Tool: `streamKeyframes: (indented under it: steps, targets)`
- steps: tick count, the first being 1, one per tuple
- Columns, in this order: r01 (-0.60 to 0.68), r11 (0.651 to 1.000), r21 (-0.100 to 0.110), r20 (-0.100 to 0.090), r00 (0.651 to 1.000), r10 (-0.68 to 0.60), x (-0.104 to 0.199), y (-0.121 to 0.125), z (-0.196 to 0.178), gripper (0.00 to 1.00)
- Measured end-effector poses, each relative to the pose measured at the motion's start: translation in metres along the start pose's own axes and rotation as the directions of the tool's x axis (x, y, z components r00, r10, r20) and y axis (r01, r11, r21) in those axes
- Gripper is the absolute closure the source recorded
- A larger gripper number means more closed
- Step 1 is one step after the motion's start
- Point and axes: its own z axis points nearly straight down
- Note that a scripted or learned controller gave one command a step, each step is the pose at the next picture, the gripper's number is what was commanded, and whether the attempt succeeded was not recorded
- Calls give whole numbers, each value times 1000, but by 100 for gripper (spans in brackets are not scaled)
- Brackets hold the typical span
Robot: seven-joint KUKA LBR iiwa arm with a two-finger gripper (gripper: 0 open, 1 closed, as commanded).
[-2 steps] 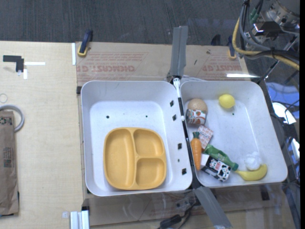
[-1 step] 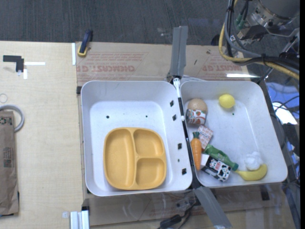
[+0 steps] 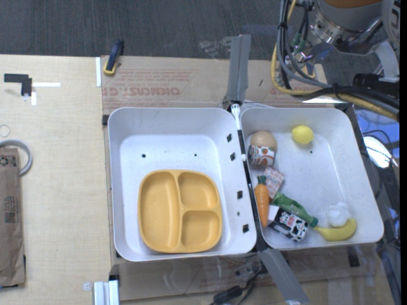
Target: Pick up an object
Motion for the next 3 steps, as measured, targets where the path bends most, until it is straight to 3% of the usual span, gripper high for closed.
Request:
streamKeyframes:
  steps: [1, 2, 3]
  targets:
    - [-312, 950, 2, 0, 950, 312, -10, -46, 30, 100]
    - [-360, 933, 0, 1, 933, 360, -18, -17, -47, 100]
    - [-245, 970, 1, 0, 970, 245, 1, -8, -27, 100]
